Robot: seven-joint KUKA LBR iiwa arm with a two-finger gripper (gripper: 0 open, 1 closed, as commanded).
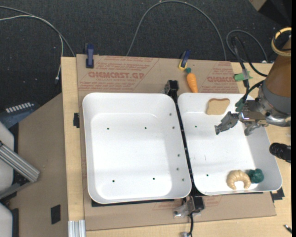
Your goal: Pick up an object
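Pincer (236,124) hovers over the right bin (222,183), fingers apart and gripping nothing; toast (217,106) lies just behind, croissant (238,179) near the front corner.

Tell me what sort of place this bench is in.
Most likely a robotics lab test rig, not a kitchen: two white bins clamped to a cardboard-covered bench, loose cables behind, and toy food such as a croissant and carrot near the arm's pincer.
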